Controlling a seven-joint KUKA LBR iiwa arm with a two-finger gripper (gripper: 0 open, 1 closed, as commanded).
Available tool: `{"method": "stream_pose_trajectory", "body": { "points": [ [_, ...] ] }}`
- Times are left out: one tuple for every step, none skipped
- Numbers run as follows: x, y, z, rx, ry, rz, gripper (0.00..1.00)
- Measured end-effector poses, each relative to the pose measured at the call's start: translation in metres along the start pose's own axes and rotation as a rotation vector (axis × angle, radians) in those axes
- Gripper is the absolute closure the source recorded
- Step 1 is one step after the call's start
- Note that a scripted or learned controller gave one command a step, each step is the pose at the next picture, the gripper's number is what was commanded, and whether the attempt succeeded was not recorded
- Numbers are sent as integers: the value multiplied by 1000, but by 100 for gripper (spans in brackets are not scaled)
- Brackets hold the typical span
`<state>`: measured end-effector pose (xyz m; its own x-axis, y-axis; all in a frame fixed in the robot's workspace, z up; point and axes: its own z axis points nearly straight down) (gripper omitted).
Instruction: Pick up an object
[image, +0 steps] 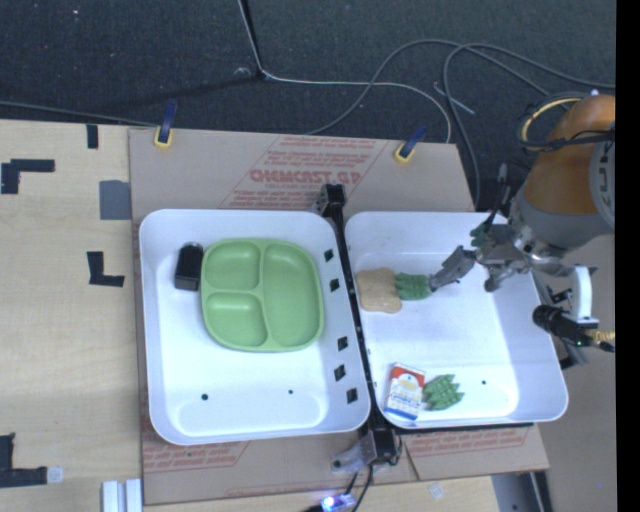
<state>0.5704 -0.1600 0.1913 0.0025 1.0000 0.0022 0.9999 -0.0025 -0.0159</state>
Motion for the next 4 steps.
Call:
{"method": "stream_pose_trajectory", "body": {
  "points": [
    [0, 3, -9, -14, -2, -4, 0],
    [-4, -1, 37, -10, -3, -3, 0],
    [4, -8, 97, -9, -1, -4, 0],
    [4, -7, 106, -16, -4, -4, 0]
  ]
}}
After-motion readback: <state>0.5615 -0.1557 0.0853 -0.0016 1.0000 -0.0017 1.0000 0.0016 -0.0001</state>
